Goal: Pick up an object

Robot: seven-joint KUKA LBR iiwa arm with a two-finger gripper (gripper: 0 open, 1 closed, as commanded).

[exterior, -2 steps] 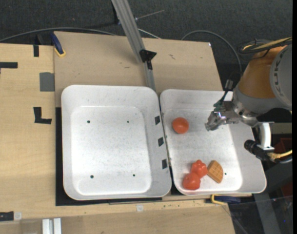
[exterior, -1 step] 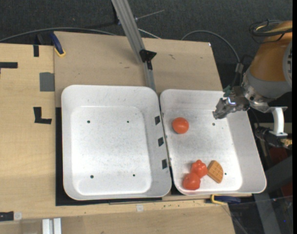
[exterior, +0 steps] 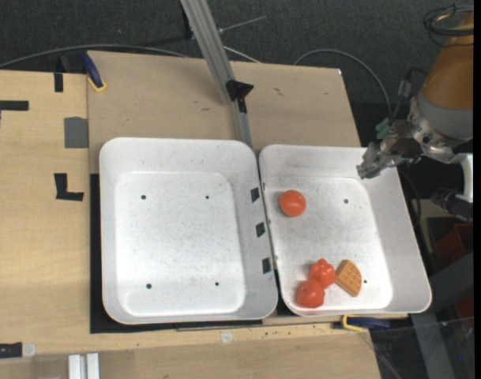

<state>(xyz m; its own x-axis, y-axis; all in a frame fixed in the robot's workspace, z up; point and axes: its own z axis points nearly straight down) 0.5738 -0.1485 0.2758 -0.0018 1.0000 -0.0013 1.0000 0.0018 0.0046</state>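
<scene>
The right bin holds a round orange-red ball near its upper left. Close to its front edge lie a red pepper-like piece, a red round piece just below it, and a tan waffle-like biscuit to their right. My gripper hangs over the bin's upper right corner, well apart from every object, with nothing seen in it. Its tips are small and dark against the rim.
The left bin sits beside the right one, joined by black clips. A slanted metal rail crosses the bench behind the bins. The arm's orange band rises at the right edge.
</scene>
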